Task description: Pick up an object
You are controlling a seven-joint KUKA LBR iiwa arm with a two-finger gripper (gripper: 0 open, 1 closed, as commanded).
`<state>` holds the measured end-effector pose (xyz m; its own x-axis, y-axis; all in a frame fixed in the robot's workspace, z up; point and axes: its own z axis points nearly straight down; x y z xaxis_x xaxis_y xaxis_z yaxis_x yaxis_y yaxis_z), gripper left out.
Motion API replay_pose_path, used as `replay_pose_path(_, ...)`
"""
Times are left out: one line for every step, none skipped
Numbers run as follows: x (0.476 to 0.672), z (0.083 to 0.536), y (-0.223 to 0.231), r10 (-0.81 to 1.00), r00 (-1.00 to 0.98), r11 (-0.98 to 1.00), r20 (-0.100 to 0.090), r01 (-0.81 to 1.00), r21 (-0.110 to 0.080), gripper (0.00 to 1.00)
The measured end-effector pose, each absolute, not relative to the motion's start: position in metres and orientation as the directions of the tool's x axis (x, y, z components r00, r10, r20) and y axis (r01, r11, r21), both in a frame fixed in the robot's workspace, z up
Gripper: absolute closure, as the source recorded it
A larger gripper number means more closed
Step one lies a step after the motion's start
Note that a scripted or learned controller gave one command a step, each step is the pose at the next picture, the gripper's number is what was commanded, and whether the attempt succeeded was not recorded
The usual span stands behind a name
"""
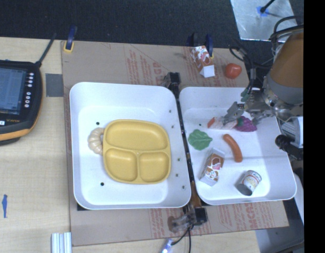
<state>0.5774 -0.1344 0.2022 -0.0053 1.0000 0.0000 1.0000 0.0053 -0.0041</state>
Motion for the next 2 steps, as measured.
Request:
replay_pose_path(0.556,0.147,-0.179,1.000,-0.005,0.005,-0.001,1.000,-0.005,0.00)
replay_pose_path(0.553,0.091,-0.172,1.000,-0.006,0.006,0.000,1.000,-0.005,0.00)
